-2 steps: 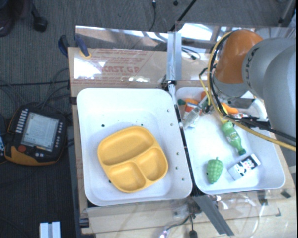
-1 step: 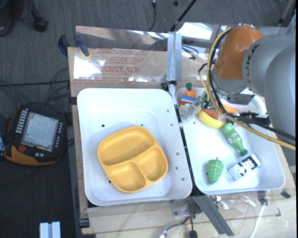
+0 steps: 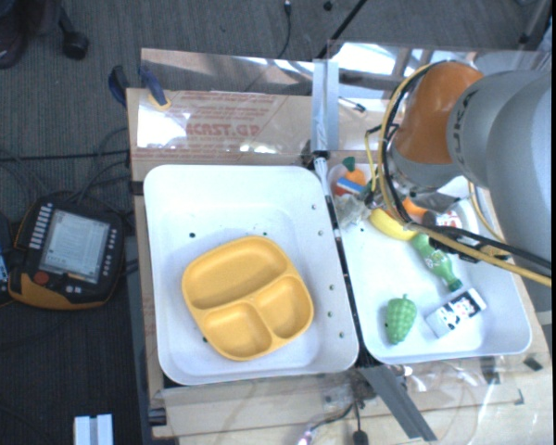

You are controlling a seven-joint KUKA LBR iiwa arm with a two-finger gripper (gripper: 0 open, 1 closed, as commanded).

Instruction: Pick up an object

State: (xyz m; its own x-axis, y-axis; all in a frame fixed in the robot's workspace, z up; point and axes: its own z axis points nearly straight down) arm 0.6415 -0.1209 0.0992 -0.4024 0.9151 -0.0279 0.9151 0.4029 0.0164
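My claw [image 3: 382,202] is hanging over the right bin's [image 3: 500,341] far left corner; its state I cannot tell. The banana [image 3: 394,225] is lying just beside it, long axis slanting toward the near right.

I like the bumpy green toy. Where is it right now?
The bumpy green toy lies in the right bin, near its front edge, just left of the small white box and below the green bottle.

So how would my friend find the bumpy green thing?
Look in the right-hand white bin, the one the grey arm hangs over. Near its front edge lies a bumpy green toy, left of a small black-and-white box. It is rounder than the thin green bottle above it.
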